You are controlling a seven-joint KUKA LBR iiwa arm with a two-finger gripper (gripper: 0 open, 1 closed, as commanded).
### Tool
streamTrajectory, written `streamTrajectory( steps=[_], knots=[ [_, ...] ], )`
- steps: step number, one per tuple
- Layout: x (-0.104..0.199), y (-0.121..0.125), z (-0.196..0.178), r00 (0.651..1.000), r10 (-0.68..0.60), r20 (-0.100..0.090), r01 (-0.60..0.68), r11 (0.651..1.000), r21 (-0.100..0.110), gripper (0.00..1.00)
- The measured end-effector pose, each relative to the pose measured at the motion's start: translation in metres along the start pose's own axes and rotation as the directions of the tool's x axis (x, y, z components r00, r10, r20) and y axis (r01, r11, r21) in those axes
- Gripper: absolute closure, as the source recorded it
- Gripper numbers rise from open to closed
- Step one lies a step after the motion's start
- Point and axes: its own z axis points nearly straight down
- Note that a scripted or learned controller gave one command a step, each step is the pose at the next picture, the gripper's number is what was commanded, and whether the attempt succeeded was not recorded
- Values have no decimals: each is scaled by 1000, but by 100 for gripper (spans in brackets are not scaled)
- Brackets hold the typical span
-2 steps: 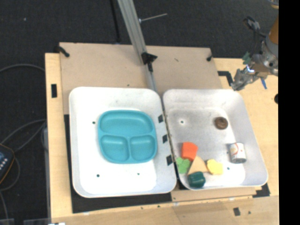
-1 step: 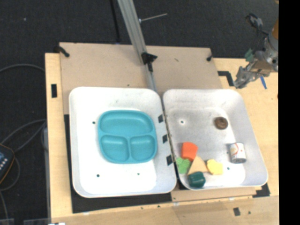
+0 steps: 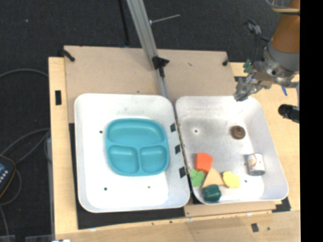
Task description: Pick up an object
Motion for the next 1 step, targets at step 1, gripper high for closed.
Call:
streamTrajectory(
  steps=[1],
  knots=[
    [49,-4,-4,1000,-1,-1,1,1000,-1,100]
  ],
)
